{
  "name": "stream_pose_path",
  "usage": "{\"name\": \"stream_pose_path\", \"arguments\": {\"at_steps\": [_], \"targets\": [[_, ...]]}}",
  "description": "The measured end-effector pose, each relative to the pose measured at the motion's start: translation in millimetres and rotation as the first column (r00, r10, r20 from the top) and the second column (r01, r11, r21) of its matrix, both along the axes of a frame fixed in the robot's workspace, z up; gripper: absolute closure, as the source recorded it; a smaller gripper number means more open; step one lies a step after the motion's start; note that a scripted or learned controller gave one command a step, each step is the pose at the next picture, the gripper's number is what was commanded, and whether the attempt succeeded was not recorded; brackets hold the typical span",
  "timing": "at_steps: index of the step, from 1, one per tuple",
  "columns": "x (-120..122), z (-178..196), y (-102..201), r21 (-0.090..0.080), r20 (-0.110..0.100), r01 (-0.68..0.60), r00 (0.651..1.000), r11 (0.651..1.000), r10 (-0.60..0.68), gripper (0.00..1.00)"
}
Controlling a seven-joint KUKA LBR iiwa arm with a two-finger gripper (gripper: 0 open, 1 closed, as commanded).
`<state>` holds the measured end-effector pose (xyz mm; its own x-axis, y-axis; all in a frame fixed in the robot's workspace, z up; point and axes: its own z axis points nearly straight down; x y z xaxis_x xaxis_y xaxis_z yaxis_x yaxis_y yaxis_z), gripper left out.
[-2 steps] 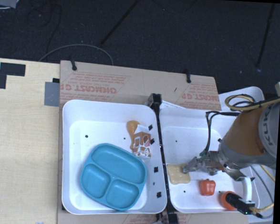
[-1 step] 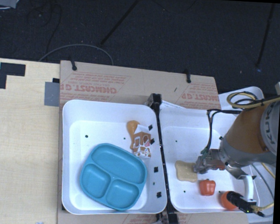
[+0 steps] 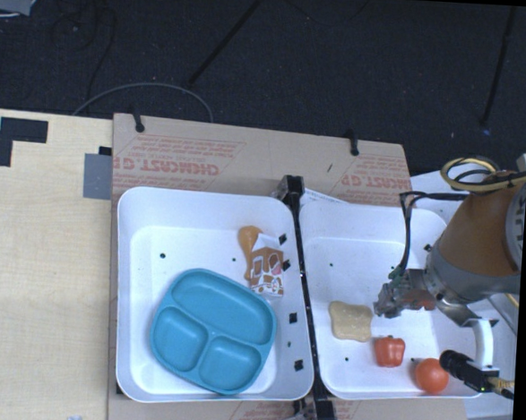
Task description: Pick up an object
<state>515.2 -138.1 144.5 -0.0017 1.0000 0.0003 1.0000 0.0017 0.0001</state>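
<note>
Jaws state cannot be told, gripper low in right bin, pale flat bread-like piece just beside it, red pepper-shaped toy and round tomato nearby, smooth blue compartment tray in left bin.

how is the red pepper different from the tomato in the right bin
The pepper is blocky with a squarish outline; the tomato is round. The pepper looks deeper red, the tomato more orange-red. The pepper lies nearer the gripper and the pale bread piece; the tomato sits closer to the bin's front right corner. Both are small, lie loose on the bin floor, and neither is held.
</note>
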Motion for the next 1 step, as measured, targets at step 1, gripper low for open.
{"name": "stream_pose_path", "arguments": {"at_steps": [1], "targets": [[-0.8,50.4,-11.1,0.000,0.000,0.002,1.000,1.000,-0.002,1.00]]}}
